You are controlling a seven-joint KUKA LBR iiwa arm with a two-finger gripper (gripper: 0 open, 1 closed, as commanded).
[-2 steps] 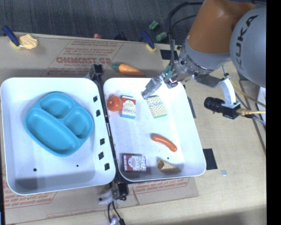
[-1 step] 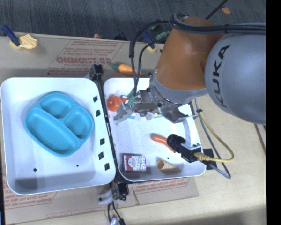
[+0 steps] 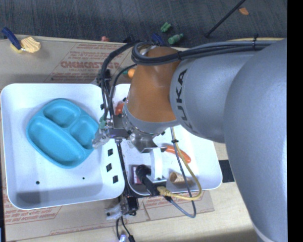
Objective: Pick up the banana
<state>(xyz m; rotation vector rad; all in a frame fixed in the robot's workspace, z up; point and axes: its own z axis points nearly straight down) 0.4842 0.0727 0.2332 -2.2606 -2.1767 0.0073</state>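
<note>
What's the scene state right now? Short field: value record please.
arm: grey KUKA arm reaching in from the right, orange band over the right bin
gripper: hidden under the wrist, state cannot be told
left bin: holds a blue divided tray
right bin: mostly covered by the arm; an orange item and a small brown item show
banana: not identifiable, no grasp seen
bench: cardboard sheet under the bins

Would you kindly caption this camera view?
KUKA arm reaches over the right bin; blue tray lies in the left bin.
</note>
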